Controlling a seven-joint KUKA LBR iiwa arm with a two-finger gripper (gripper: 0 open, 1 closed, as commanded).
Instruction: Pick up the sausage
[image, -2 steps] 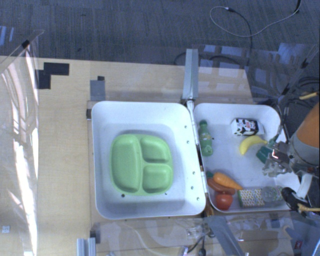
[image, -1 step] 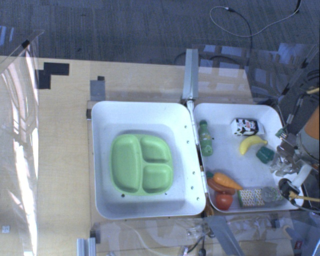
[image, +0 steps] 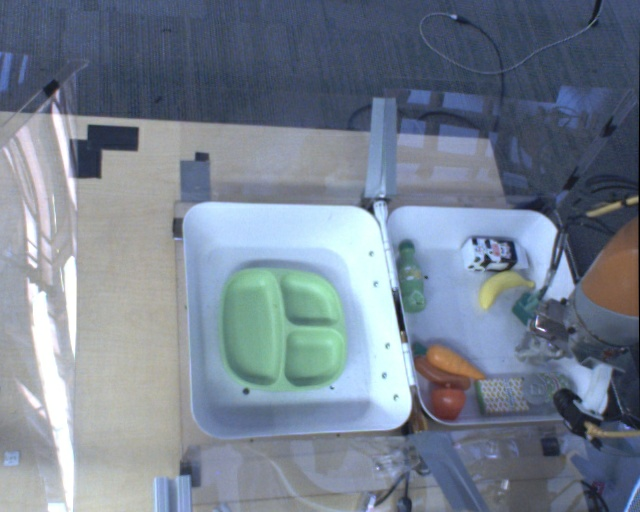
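sausage (image: 432, 369) lies left of the low-hanging gripper (image: 545, 340).

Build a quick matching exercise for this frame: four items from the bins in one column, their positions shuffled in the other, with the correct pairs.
Items:
1. green divided plate
2. green bottle
3. banana
4. tomato

Positions:
A. near front edge of the right bin, beside the carrot
B. middle of the left bin
C. along the right bin's left wall, toward the back
D. right bin, just in front of the small black-and-white carton

Pairs: 1-B, 2-C, 3-D, 4-A
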